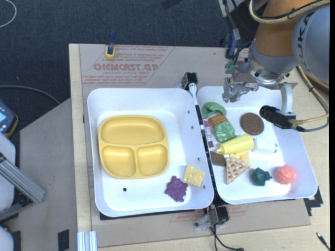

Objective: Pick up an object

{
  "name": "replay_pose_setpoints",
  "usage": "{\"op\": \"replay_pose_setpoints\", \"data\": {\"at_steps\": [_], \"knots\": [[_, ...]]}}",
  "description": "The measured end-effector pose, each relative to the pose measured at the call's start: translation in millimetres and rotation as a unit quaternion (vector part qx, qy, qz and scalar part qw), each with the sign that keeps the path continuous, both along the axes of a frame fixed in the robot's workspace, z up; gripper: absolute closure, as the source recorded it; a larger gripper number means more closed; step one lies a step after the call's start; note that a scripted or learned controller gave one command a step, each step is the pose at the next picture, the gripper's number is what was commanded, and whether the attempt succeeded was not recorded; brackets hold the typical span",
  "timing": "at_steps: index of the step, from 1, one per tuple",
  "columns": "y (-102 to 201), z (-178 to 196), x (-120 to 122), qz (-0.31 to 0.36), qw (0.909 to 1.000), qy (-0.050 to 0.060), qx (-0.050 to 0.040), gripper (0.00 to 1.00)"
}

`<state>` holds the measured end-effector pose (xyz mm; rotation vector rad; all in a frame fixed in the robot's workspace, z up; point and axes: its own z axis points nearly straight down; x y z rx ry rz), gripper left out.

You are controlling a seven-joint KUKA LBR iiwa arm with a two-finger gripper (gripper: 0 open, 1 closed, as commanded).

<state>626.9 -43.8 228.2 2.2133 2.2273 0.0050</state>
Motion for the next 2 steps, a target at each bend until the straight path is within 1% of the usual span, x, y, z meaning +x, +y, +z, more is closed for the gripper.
{"op": "replay_pose_setpoints", "data": {"at_steps": [1,2], "knots": [[52.9,5.0,12.7,0.000,1.0000,-0.001,-0.0003,1.00],[50.8,-14.2,4.1,-0.004,1.0000,0.004,-0.0005,1.00]]}}
